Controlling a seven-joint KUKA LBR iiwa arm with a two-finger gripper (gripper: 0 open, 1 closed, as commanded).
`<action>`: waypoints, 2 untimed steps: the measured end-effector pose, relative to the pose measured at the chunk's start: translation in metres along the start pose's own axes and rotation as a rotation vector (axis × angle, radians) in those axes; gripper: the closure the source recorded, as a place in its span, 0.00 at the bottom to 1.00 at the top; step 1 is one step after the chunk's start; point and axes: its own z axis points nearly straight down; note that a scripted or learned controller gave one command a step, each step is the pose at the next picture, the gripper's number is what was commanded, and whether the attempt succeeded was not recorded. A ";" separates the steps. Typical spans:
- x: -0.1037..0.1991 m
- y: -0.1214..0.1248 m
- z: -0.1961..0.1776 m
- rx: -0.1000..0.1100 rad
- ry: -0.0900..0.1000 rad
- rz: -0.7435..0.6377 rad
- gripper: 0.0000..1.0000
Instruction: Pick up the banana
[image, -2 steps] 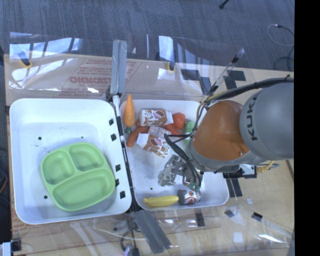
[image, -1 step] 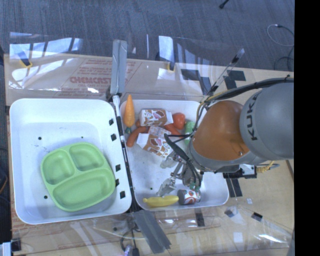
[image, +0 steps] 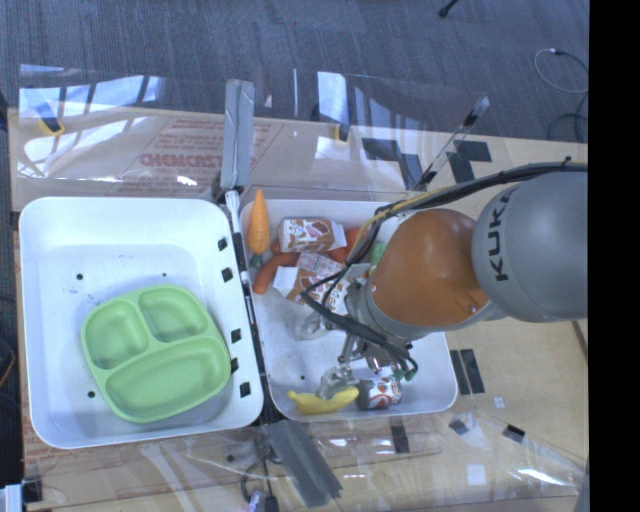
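Note:
The yellow banana (image: 322, 401) lies flat along the near wall of the right bin (image: 440, 385). My gripper (image: 345, 378) hangs just above and slightly right of it, under the orange band of the arm. A metal finger (image: 334, 381) reaches down close to the banana's top side. The arm's bulk covers much of the gripper, and whether it touches the banana cannot be told. Nothing is seen held between the fingers.
A small can (image: 379, 394) lies right beside the banana. A carrot (image: 259, 223), a sausage (image: 272, 270) and snack packets (image: 305, 234) sit at the right bin's far end. The left bin (image: 50, 230) holds a green divided plate (image: 155, 352).

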 end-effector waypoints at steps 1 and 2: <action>0.001 0.000 -0.009 0.001 0.003 -0.004 1.00; 0.001 0.000 -0.009 0.001 0.004 -0.004 0.00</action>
